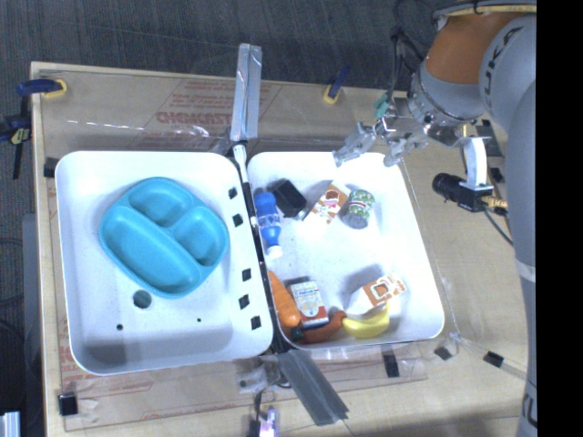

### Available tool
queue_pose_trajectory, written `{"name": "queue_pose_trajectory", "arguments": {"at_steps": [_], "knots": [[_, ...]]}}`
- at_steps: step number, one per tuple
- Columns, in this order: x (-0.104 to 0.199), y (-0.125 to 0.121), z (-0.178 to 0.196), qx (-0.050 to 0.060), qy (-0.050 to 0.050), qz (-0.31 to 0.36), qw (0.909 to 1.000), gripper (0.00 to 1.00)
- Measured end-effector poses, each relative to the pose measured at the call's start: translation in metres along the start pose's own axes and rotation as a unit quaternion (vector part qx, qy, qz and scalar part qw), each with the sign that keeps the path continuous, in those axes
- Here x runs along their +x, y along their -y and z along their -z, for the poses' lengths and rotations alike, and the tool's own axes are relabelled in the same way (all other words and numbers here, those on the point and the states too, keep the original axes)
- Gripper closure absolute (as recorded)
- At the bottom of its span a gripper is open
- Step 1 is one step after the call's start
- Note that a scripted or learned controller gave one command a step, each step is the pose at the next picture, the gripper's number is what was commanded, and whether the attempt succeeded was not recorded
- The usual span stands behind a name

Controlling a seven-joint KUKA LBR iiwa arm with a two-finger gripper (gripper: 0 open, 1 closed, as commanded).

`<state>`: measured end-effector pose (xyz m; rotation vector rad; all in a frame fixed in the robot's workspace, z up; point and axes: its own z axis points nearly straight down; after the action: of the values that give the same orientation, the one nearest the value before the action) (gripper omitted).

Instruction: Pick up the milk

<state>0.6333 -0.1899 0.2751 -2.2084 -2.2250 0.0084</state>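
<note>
Two small cartons lie in the right bin (419, 244). One, white with orange print (383, 291), leans near the front right corner beside a banana (369, 324). The other, white and red (328, 204), lies toward the back next to a green can (360, 208). I cannot tell which is the milk. My gripper (373, 150) hangs over the bin's far rim, open, with nothing between its fingers. It is behind and slightly right of the white and red carton, well apart from both cartons.
A blue bottle (266, 217) and a black block (289, 197) lie by the divider. A carrot (284, 303) and a small jar (308, 300) sit at the front. The left bin (82, 317) holds a blue divided plate (164, 235).
</note>
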Motion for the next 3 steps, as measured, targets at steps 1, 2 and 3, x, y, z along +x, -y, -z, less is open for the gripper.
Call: {"name": "queue_pose_trajectory", "arguments": {"at_steps": [1, 2, 3], "knots": [[0.000, 0.000, 0.000, 0.000, 0.000, 0.000, 1.0000, 0.00], [-0.016, -0.006, -0.163, -0.008, 0.000, -0.040, 0.9992, 0.00], [0.007, -0.030, -0.172, -0.011, 0.004, 0.035, 0.9993, 0.00]]}}
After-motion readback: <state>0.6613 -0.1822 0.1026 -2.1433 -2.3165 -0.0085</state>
